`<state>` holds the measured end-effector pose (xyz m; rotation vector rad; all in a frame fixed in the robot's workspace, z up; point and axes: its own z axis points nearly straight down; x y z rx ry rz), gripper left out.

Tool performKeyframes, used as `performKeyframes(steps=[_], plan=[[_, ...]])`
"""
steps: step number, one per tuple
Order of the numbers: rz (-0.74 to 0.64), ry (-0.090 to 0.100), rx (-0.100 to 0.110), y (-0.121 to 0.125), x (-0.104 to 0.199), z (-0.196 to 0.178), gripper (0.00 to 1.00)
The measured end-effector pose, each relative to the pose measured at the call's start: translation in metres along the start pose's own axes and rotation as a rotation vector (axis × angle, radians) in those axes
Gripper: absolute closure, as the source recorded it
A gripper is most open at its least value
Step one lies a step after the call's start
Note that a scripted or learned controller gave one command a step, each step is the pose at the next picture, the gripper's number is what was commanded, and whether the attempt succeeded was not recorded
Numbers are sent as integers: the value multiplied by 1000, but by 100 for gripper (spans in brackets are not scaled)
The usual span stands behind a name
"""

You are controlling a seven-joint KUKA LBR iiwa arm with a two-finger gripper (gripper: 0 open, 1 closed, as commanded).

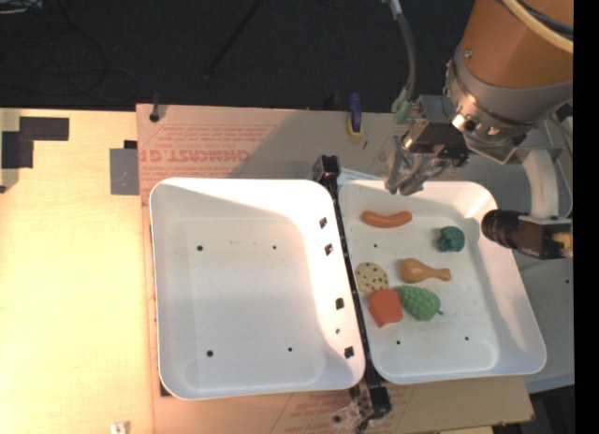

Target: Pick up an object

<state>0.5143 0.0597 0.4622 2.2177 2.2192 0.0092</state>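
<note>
Camera view, looking down on the desk [75, 264] — two white bins side by side. The left bin [245, 282] sits bare and white with a few small dark dots on its floor. The right bin [510, 329] carries all the toy food. Nearest the far rim lies an orange hot dog [387, 219], long and slim, lying crosswise. To its right is a small teal lump [451, 238], knobbly in shape. Below that, a tan drumstick [425, 271], fat end to the left, thin end pointing right. Then a tight cluster: a speckled beige cookie [372, 278], a red-orange block [386, 307] just beneath it, and a bumpy green piece [419, 302] touching the block's right side. The end effector [404, 185] hangs at the far rim of the right bin, just above the hot dog, nothing between its tips — whether they are apart or together I cannot tell.
</note>
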Motion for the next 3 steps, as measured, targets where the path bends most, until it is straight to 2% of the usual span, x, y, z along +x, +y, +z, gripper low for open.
performKeyframes(steps=[1, 2, 3], plan=[[4, -3, 23, -1, -37, 213, 100], [-3, -1, 5, 39, 3, 160, 100], [-6, 1, 3, 18, 64, 70, 100]])
